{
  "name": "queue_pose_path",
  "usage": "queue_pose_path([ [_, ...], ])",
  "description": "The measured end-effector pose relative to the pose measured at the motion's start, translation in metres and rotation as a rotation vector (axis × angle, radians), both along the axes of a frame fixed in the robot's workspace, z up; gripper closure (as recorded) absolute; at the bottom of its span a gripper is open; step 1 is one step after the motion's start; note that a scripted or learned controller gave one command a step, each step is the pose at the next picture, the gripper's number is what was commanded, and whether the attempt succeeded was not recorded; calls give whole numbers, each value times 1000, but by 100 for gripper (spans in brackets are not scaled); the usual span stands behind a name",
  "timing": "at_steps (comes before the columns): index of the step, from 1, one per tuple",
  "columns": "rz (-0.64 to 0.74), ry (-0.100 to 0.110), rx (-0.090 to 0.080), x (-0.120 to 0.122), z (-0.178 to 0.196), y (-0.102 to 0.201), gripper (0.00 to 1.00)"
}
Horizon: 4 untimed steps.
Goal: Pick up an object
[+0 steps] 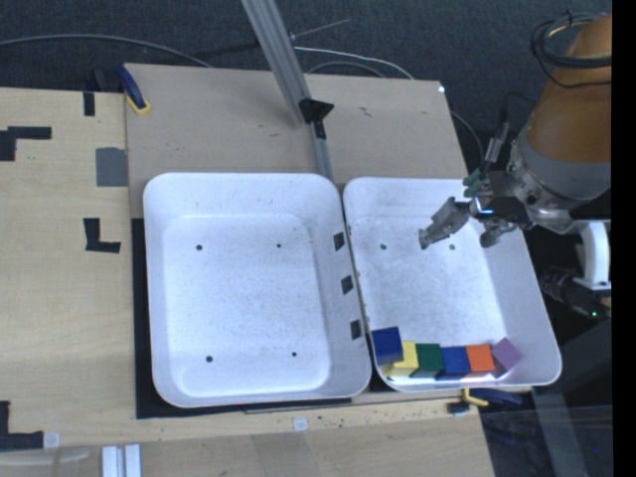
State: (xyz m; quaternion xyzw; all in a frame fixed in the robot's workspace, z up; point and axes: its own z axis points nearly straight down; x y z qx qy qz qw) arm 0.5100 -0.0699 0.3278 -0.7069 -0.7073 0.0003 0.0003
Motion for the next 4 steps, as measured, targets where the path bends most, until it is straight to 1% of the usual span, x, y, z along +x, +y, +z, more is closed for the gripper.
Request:
queue_pose_path([
  [1, 2, -10, -2, 25, 161, -17, 0],
  [2, -7, -7, -5, 22, 217, -93, 0],
  [3, -4, -1, -3, 23, 215, -139, 0],
  [4, 2, 8, 2, 83, 105, -138, 0],
])
